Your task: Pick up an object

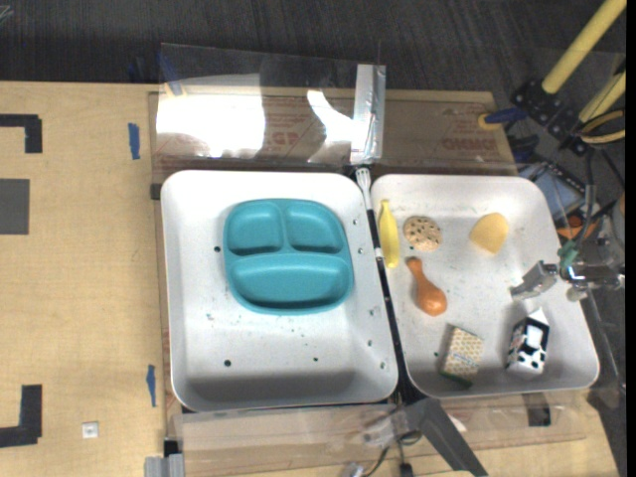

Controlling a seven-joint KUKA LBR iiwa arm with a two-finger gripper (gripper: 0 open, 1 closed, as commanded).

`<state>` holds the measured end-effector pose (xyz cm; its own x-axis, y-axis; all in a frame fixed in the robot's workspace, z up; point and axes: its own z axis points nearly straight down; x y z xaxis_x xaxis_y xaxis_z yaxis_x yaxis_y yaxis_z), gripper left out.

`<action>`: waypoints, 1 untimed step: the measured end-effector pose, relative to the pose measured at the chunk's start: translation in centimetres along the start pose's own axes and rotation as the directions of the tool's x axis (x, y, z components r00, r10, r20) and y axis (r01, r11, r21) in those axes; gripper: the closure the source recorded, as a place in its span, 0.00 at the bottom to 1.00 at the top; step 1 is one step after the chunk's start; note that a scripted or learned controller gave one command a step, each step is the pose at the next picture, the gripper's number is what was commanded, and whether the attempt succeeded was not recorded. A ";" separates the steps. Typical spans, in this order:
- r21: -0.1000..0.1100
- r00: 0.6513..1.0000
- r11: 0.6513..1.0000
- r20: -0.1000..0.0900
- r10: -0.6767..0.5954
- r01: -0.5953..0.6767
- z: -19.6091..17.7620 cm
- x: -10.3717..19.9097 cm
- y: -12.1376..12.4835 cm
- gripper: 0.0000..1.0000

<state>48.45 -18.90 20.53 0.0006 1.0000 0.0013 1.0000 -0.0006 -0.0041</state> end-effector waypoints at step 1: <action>0.005 0.999 0.999 -0.002 0.054 -0.054 8.4 6.5 5.4 0.00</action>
<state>53.77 -12.41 12.14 0.0549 0.9985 0.0031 0.9984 -0.0549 -0.0094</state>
